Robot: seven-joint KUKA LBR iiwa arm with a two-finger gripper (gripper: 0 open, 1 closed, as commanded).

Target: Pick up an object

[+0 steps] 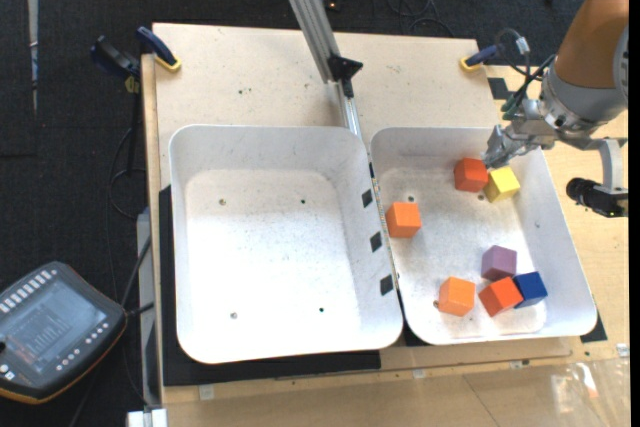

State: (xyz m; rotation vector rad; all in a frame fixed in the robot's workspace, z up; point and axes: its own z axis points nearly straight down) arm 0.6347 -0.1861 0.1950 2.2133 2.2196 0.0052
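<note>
The right bin (pixel 560 245) holds several small cubes. A red-orange cube (pixel 469 175) and a yellow cube (pixel 503 183) sit side by side near its far right. An orange cube (pixel 403 219) lies near the bin's left wall. Near the front lie an orange cube (pixel 456 296), a purple cube (pixel 498 262), a red-orange cube (pixel 500 296) and a blue cube (pixel 531 287). My gripper (pixel 497 153) hangs low over the far right of this bin, its tip just above and between the red-orange and yellow cubes. Nothing shows between its fingers.
The left bin (pixel 190 245) stands beside the right one, parted by a shared rim with black clips (pixel 376 240). A slanted metal pole (pixel 305 0) rises from the back. Clamps (pixel 160 50) sit at the bench corners. A teach pendant (pixel 50 330) lies at lower left.
</note>
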